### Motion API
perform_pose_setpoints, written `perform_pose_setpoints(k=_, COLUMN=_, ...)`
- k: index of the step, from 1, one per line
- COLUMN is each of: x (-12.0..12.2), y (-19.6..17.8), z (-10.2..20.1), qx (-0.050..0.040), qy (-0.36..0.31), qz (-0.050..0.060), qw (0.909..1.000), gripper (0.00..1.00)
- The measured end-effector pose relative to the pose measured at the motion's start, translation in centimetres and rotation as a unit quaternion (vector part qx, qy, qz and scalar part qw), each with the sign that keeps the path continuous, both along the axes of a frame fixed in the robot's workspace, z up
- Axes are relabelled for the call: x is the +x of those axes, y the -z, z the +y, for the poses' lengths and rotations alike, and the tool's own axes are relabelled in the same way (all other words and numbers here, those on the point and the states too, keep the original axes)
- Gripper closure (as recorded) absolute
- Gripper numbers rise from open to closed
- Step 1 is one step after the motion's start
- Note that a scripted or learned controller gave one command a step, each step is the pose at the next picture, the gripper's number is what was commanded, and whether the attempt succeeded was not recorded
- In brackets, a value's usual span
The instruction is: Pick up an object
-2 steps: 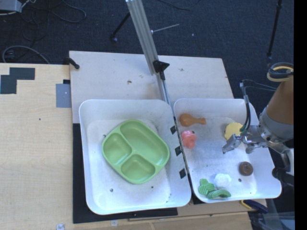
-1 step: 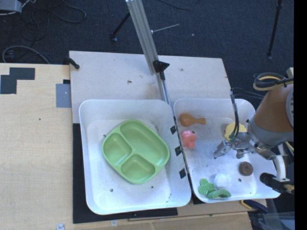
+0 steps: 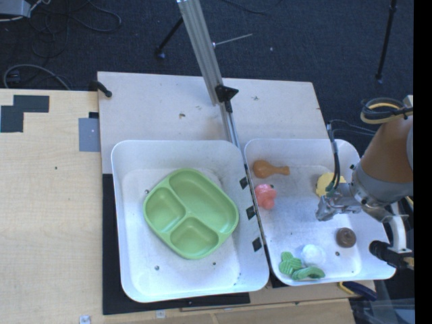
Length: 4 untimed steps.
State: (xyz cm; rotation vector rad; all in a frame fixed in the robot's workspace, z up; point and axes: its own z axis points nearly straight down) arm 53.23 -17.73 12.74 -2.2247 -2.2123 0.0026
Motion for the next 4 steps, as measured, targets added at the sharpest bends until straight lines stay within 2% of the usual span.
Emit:
perform_pose_setpoints(k=2, x=0.1, y=-10.5, z=-1.2, qx=-0.0015, qy=-0.003, qz=-0.004, qw=1.0000, gripper=1.00)
perform_pose_setpoints(k=4, x=1.0, y=-8.9, z=8.9, qx=0.0007, qy=-0.005, qz=0.000, qw=1.0000, gripper=1.00)
